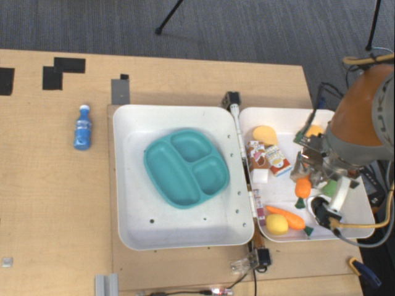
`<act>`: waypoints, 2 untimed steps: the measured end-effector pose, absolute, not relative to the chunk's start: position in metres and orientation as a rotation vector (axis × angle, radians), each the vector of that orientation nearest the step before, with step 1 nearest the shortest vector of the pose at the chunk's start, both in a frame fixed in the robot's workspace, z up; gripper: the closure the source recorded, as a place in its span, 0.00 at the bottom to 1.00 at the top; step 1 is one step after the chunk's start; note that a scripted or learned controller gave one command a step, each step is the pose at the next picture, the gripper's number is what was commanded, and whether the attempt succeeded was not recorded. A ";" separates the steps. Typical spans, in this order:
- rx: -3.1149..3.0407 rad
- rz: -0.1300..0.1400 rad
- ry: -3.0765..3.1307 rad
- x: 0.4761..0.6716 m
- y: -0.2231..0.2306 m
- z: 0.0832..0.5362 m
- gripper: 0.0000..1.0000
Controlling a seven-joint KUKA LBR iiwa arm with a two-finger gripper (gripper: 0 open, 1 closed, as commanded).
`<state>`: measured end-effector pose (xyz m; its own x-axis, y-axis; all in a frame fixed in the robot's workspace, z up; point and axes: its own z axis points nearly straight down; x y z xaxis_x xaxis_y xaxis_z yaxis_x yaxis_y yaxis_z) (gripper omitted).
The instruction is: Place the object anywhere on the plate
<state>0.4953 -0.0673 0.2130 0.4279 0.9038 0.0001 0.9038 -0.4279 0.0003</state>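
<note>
Near the table's front edge, an orange carrot [294, 218] lies just leftward of the end effector [310, 176], whose state cannot be told; the teal plate [185, 168] is farther left.

The grey arm with its orange band [370, 113] is cut off by the right edge, and its bulk hides the far right part of the right shallow white bin [281, 121]. The two-finger gripper [307, 177] is lost among dark wrist hardware. A small orange object [302, 188] sits at it, touching or just beside. A yellow object [314, 130] behind the wrist is mostly hidden. The print on the small red and white packet [267, 156] is too small to read.
</note>
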 end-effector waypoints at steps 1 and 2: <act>2.723 0.001 1.568 0.543 -0.007 0.187 1.00; 2.859 -0.001 1.303 0.558 0.036 0.184 1.00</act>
<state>0.5580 0.0355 0.1840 0.6560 0.7547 0.0000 0.7547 -0.6560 -0.0009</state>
